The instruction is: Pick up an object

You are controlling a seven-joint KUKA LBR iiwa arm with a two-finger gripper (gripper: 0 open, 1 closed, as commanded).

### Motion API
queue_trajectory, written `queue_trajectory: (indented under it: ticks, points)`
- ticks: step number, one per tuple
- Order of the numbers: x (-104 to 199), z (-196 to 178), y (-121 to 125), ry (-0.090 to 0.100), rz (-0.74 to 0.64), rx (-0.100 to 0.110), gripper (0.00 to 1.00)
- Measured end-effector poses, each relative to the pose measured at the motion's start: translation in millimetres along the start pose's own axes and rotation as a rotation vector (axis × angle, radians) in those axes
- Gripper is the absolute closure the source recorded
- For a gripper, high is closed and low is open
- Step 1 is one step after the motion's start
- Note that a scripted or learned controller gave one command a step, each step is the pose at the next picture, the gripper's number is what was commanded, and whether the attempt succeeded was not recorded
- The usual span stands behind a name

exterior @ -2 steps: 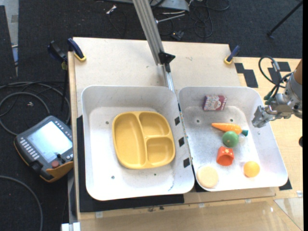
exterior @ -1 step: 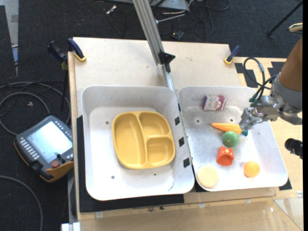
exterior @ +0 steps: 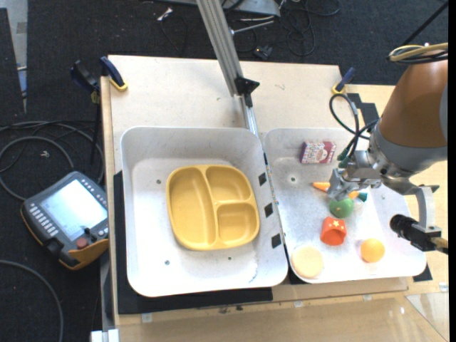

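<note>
The arm reaches in from the right, and its hand (exterior: 347, 189) hangs low over the right bin (exterior: 399, 262), directly above a green round toy (exterior: 341, 207) and just beside an orange carrot-like piece (exterior: 321, 186). Whether the hand is clenched or released I cannot tell.

Loose around it lie an orange-red cup (exterior: 333, 231), a yellow-orange ball (exterior: 372, 249), a pale round disc (exterior: 308, 261) and a small pink box (exterior: 318, 152), spread apart, likely so each can be grasped singly.

The left bin (exterior: 142, 262) carries a yellow divided plate (exterior: 212, 206). Judging by position, the green toy is the likely target.
</note>
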State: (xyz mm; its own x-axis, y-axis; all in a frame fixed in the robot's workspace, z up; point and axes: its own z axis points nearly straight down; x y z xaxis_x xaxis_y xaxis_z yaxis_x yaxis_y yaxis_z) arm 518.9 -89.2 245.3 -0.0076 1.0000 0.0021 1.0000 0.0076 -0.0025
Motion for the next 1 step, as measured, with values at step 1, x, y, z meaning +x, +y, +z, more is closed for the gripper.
queue_trajectory:
  ticks: [1]
  points:
    - [56.9, -6.5, -1.1, 0.0, -0.001, -0.002, 1.0]
